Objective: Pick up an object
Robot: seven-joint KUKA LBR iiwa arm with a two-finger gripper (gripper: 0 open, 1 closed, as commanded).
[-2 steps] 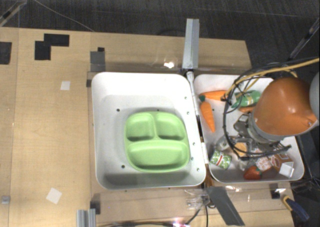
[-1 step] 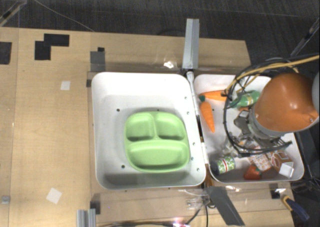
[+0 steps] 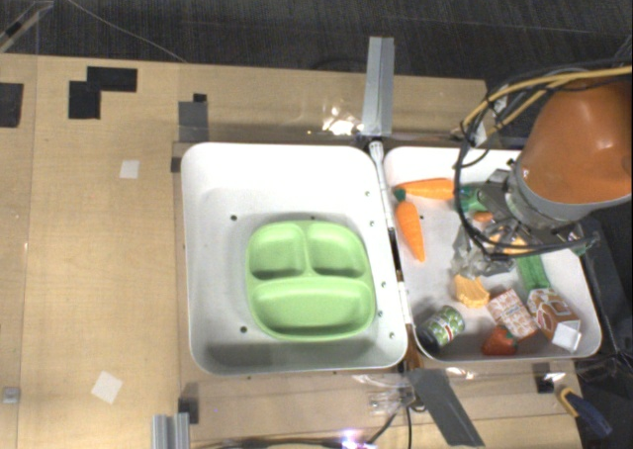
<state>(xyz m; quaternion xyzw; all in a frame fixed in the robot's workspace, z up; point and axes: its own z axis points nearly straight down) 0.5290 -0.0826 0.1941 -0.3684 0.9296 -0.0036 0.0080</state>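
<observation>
Green divided plate (image 3: 311, 279) in left bin (image 3: 213, 190); arm (image 3: 579, 145) over right bin (image 3: 584, 338) of carrots (image 3: 411, 229) and packets (image 3: 512, 312).

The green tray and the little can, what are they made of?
The green tray looks like moulded plastic: smooth, matte, one even colour, with rounded compartments. The little can seems to be metal, since its end glints silver, though it could be a plastic toy.

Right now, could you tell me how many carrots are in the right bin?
2: one carrot lies across the far end, the other carrot runs along the left wall. The arm may hide more.
</observation>
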